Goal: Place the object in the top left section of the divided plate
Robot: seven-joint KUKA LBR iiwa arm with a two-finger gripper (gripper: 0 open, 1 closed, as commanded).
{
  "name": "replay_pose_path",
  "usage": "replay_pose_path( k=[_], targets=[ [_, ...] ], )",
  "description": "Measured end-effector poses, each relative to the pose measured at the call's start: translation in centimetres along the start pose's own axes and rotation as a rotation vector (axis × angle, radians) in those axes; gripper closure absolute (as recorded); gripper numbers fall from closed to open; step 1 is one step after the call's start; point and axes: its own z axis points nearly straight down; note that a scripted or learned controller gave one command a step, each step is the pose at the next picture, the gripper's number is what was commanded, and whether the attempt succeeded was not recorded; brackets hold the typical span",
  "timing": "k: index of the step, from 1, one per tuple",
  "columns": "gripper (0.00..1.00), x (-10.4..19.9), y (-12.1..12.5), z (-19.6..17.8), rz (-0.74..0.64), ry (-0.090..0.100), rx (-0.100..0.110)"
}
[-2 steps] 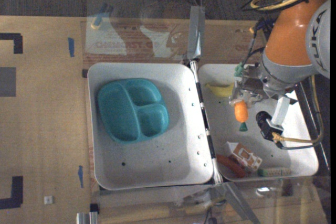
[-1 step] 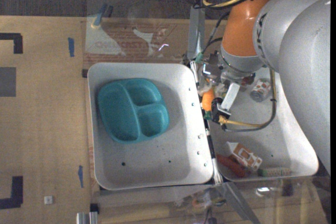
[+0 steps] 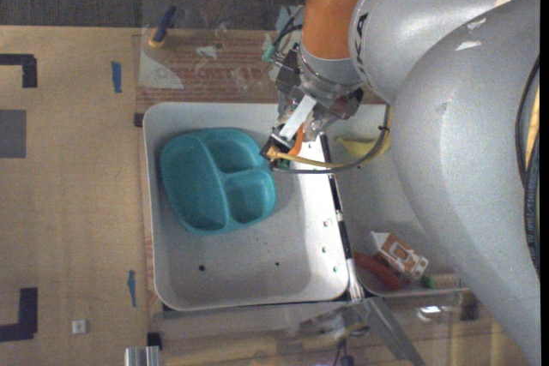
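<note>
Orange object [image 3: 283,154] in closed jaws [image 3: 276,152], long axis unclear, at divided plate [image 3: 214,180] right rim.

No text, label or number is legible anywhere here

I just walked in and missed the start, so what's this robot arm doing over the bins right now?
The grey arm's gripper hangs over the right edge of a teal divided plastic plate lying in the left white bin. Something small and orange shows at the fingertips, too small to identify. Small red and white packages lie in the right bin.
</note>
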Motion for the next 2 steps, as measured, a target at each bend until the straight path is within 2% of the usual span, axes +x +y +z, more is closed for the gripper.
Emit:
replay_pose_path(
  k=[1, 2],
  targets=[
    [1.0, 5.77, 0.95, 6.04, 0.053, -0.001, 0.0],
    [0.0, 5.93, 0.81, 5.99, 0.051, 0.0, 0.001]
  ],
)
